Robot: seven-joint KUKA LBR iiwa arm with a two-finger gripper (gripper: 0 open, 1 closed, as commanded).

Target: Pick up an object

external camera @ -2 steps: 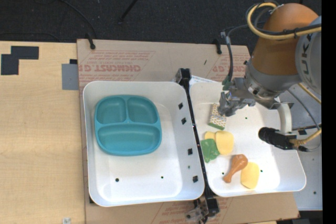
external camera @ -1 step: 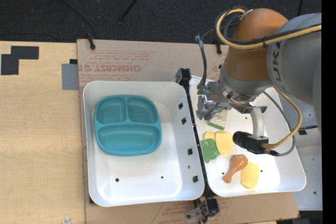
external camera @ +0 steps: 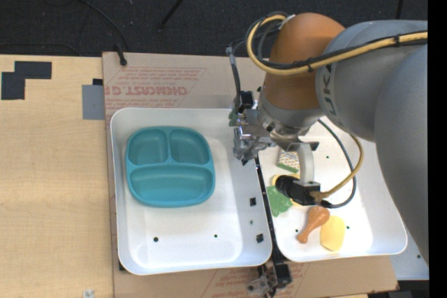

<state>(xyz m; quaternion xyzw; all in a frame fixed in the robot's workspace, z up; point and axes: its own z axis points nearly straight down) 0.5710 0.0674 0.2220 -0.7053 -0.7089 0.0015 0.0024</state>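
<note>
Okay, camera view: my claw (external camera: pixel 244 149) hangs low over the strip where the two bins meet, at the inner wall of the left bin (external camera: pixel 181 237). It's small and dark against the wall, so I can't tell if it's apart or together, and I see nothing clamped in it. My orange band and grey arm cover the upper part of the right bin (external camera: pixel 360 220).

Pickable stuff sits in the right bin, near its front:
- green toy (external camera: pixel 279 203) just beside the inner wall
- tan drumstick (external camera: pixel 312 224) lying tilted, thick end up
- yellow piece (external camera: pixel 333 234) touching or just beside the drumstick's right side
- small patterned pale-green piece (external camera: pixel 288 162) further back, partly under my wrist

All of these are apart from my claw.

The left bin holds a teal divided plate (external camera: pixel 169 166), flat, in its rear half, left of my claw and not touching it. Both bins rest on a cardboard sheet (external camera: pixel 160 84) with red print, on the wooden bench (external camera: pixel 49 171).
</note>
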